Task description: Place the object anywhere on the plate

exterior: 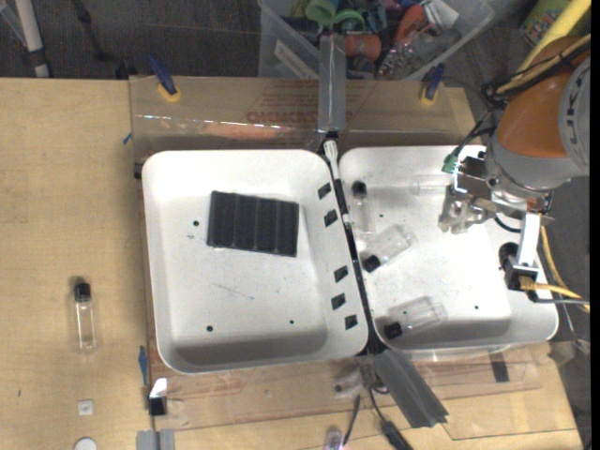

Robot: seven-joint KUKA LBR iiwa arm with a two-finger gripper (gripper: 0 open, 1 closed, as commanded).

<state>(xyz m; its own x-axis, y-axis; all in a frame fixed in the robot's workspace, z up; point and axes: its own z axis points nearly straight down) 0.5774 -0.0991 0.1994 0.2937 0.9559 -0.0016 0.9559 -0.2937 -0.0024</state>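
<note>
**A:** Start with the big stuff. Two white bins side by side on the bench; the left bin has that dark ribbed plate lying flat in its far half, and nothing is sitting on it.

**B:** So the placing isn't done. And the right bin?

**A:** That's where the arm is, reaching in from the right, orange band above the wrist. Its gripper hangs over the far right part of that bin, well apart from the plate.

**B:** Is it holding anything?

**A:** I see nothing between the tips, but from this angle I can't tell how it is set, so I won't say.

**B:** What could it pick?

**A:** Clear vials with dark caps, hard to see against the white. One vial lies near the divider in the middle, another vial near the front sits by the near edge. There's a faint one further back too, too blurred to be sure.

**B:** And the small one out left?

**A:** A stray vial on the table, outside both bins.

**B:** So, progress?

**A:** Early, I'd judge. Grasp, carry across the divider and set-down all look left to do.
</note>
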